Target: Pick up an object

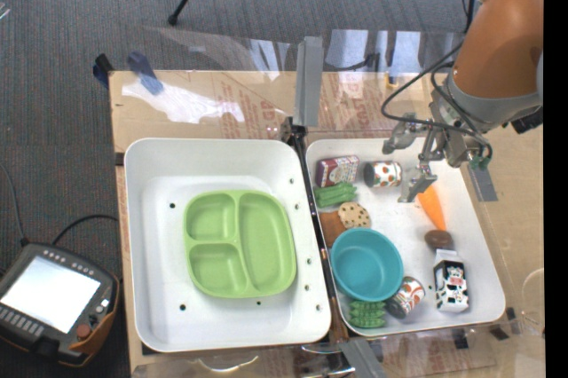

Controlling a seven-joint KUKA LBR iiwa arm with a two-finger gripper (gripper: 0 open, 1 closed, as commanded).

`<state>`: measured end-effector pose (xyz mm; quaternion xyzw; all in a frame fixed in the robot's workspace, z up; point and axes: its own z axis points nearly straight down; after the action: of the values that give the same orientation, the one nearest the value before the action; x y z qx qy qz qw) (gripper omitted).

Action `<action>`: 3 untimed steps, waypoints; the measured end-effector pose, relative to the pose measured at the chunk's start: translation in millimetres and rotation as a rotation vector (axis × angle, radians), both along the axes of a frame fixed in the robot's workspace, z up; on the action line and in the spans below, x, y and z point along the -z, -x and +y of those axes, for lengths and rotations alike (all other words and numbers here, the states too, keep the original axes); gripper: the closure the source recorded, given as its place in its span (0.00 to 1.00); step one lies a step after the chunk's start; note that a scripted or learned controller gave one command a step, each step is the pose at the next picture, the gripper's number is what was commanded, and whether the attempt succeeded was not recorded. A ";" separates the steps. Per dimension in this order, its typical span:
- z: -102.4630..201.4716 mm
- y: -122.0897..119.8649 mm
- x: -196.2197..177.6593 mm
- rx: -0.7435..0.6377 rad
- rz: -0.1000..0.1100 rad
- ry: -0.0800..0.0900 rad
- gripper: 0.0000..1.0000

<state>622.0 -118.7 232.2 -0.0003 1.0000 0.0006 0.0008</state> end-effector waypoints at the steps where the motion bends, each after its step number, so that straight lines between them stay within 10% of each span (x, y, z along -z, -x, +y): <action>1: 13.6 -23.3 127.4 0.038 -0.009 0.001 0.00; 2: -38.2 -20.1 139.9 0.107 -0.008 0.001 0.00; 3: -36.6 -21.7 127.8 0.103 -0.010 0.001 1.00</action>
<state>643.7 -155.2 104.4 0.0511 0.9987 0.0003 0.0057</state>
